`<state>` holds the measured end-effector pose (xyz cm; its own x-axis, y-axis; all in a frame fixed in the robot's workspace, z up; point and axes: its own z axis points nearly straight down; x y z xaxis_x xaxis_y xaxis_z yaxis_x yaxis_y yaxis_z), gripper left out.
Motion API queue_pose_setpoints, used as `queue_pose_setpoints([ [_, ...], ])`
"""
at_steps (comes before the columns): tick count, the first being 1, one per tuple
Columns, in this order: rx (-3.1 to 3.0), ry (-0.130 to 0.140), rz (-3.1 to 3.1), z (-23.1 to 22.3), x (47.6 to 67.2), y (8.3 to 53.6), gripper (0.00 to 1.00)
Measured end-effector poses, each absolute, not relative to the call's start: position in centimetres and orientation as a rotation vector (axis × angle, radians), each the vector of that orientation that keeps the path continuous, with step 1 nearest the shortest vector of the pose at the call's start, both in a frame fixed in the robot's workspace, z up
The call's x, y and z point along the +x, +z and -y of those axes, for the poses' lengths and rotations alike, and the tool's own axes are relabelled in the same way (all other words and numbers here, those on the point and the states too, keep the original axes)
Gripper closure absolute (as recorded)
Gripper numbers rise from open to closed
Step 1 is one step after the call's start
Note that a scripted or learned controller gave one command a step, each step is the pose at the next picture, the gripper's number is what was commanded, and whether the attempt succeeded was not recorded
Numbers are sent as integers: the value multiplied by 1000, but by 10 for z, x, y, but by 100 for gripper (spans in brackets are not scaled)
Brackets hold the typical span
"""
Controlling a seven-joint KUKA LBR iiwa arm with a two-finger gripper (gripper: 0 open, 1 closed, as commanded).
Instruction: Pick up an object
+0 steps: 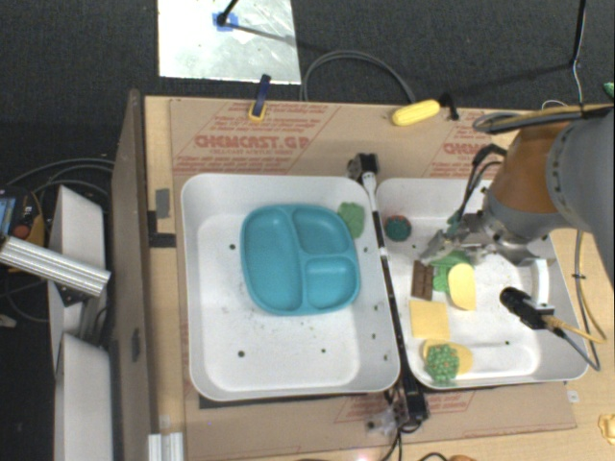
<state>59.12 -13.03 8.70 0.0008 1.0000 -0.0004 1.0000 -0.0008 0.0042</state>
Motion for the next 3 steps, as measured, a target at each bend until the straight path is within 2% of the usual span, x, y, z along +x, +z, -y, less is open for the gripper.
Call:
queue_pose_setpoints([
  [1,2209,11,-2219,130,595,99,100],
  [2,2211,8,-2220,130,595,98,0],
  [3,2209,7,-2221,160,666,86,0],
])
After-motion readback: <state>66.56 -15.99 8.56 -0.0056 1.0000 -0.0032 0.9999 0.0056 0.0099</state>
